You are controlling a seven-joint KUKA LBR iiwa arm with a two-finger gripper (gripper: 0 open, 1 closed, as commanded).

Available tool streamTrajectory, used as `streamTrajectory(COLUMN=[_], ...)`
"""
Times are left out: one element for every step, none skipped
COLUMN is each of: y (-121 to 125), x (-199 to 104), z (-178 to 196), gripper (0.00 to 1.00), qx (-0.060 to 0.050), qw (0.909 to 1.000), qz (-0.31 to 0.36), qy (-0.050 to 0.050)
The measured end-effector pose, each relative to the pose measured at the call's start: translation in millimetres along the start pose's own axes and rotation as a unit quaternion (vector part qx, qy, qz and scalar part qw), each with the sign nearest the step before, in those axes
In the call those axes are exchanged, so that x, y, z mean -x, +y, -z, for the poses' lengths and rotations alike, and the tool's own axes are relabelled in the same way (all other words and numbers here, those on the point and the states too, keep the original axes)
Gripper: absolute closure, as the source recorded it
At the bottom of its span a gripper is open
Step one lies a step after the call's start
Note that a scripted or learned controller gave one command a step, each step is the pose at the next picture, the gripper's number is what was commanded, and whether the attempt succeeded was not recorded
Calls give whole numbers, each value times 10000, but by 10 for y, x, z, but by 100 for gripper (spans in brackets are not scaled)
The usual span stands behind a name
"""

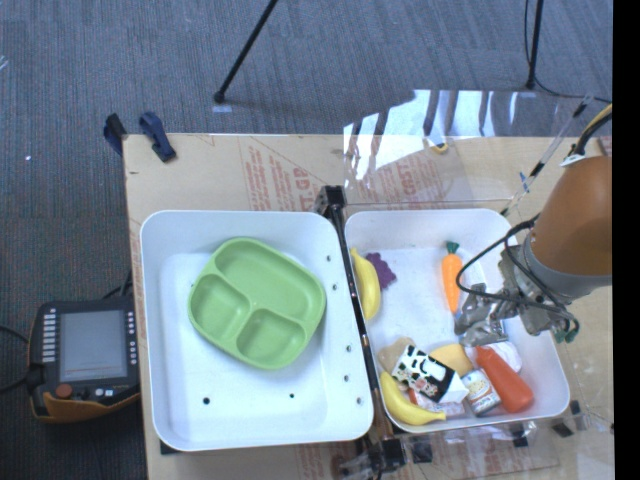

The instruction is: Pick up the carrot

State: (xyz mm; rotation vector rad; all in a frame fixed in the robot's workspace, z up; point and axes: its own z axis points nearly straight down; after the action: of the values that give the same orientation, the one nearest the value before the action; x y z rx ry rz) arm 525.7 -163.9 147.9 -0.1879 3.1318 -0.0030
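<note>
Scene: a brown board table (230, 168) seen from above at a slant, carrying two shallow white bins side by side.
Left bin: the white plastic left bin (165, 368) holds a light green plastic plate with three compartments (258, 303).
Right bin: the white plastic right bin (400, 228) holds the clutter of toy food and the carrot.
Carrot: the small orange toy carrot with a green top (452, 276) lies on the right bin's floor, towards its far side, green end pointing away from the camera; nothing is touching it.
Arm: the grey arm with an orange band (575, 223) reaches in from the right, above the right bin.
Claw: the metal two-finger claw (482, 315) sits low in the bin, just beside the carrot's pointed end on its right; whether its fingers are apart or together I cannot tell.
Nearby items: a yellow toy banana (366, 283) and purple toy grapes (382, 268) lie to the carrot's left; a red-orange toy bottle (505, 378) and a black-and-white cow-patterned carton (420, 368) lie nearer the camera.
Progress: the claw is close, but the carrot looks ungrasped.
Left to do: line up over the carrot, grip it, lift it.
</note>
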Motion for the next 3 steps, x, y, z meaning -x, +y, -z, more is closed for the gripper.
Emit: streamTrajectory(y=[762, 1345, 1897], x=[477, 197, 154], z=[-621, 435, 757], gripper=[100, 100, 100], qx=[43, 14, 28], qw=[9953, 9834, 9796], qz=[969, 1814, 2011], qy=[26, -35, -11])
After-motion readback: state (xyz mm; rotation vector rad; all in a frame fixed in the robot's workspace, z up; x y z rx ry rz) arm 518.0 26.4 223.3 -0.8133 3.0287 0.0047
